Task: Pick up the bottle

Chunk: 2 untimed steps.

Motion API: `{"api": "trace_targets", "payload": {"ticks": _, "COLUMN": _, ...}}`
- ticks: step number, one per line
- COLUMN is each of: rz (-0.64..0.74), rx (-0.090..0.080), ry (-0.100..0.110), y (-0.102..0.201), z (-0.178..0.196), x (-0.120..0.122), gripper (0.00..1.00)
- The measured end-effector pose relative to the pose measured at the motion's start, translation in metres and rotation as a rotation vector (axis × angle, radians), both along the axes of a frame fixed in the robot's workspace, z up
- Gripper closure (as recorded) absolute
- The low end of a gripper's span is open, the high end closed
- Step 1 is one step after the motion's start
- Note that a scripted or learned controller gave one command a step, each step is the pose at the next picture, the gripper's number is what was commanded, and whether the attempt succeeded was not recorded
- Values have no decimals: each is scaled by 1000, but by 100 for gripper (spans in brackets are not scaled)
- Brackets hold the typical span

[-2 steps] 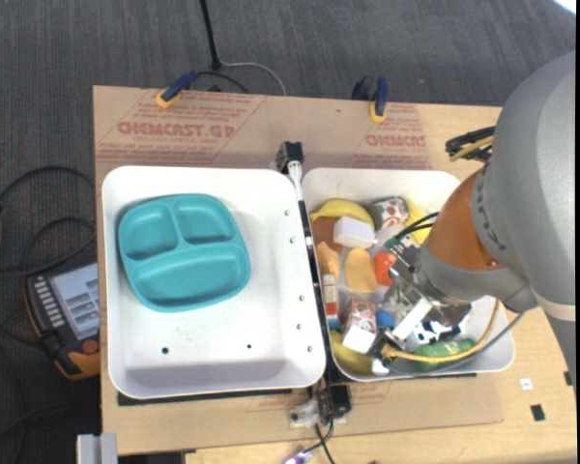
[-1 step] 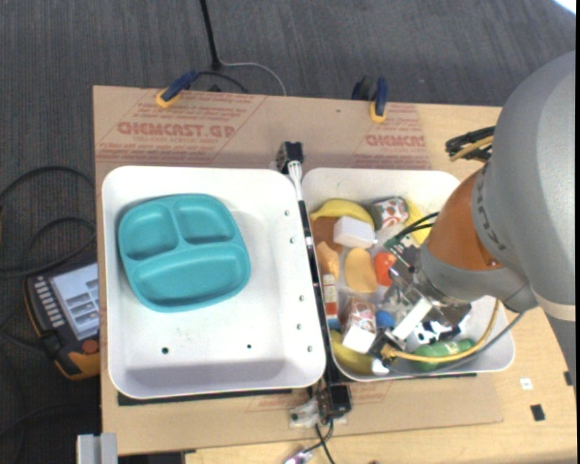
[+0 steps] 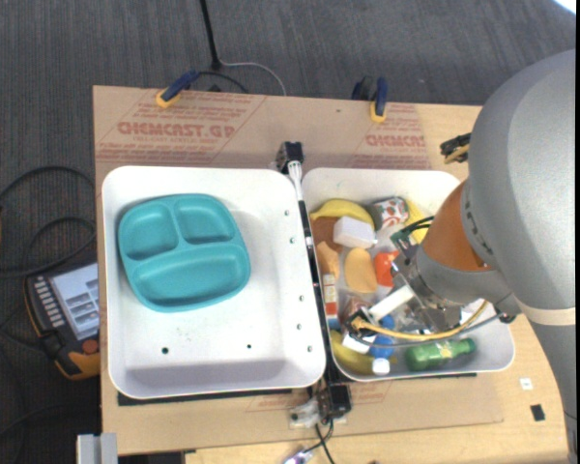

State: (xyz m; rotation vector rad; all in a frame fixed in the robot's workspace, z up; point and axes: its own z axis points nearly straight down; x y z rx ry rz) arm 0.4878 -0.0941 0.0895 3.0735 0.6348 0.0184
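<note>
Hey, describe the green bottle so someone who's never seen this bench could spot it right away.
Look in the right-hand white bin, the cluttered one under the grey arm. Along its near edge, toward the right corner, the green bottle lies on its side. It is the only green thing in that bin; the items beside it are yellow, white and blue.

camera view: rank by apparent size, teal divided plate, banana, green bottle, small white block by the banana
1. Teal divided plate, largest by far.
2. Banana and green bottle look about alike; both are partly covered, so no ranking.
3. Small white block, smallest.
</note>
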Motion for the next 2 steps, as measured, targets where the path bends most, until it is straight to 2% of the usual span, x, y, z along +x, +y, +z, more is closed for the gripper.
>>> {"api": "trace_targets", "payload": {"ticks": 1, "rz": -202, "rx": 5, "ry": -2, "y": -2, "z": 0, "x": 1, "gripper": 0}}
{"api": "trace_targets", "payload": {"ticks": 2, "rz": -144, "rx": 2, "ry": 1, "y": -3, "z": 0, "x": 0, "gripper": 0}}
